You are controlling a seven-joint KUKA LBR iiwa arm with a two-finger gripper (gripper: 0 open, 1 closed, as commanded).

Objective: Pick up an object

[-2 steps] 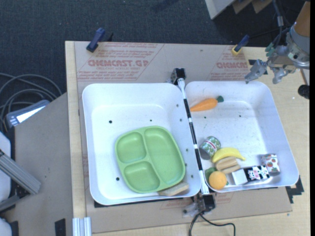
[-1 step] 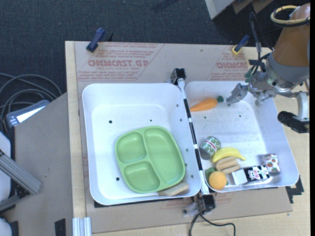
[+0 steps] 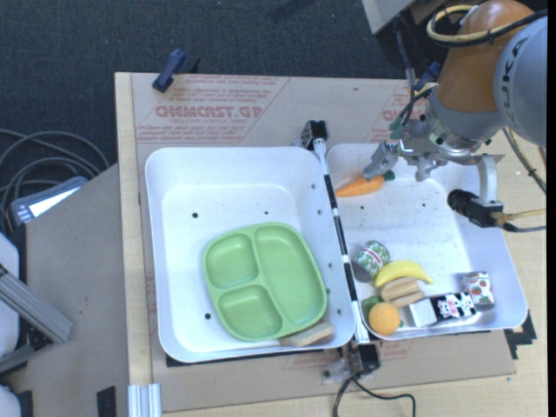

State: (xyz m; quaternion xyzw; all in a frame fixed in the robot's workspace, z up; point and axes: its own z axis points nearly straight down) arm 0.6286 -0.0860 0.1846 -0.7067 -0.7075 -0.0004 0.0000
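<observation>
Underneath, printed board, dark carpet.

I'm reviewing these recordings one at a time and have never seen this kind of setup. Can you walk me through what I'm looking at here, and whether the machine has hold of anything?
This is one picture from a fixed camera above a bench, looking down at a slant. The grey and orange shape at upper right is a robot arm; its gripper, a two-finger claw, hangs over the far end of the right white bin.

The left bin holds a green divided tray and a tan block at its near edge. The right bin holds a toy carrot just below the gripper, and near the front a banana, an orange ball, a small round can and a few small packets.

The gripper is right at the carrot, but I can't tell whether it actually grips it.
</observation>
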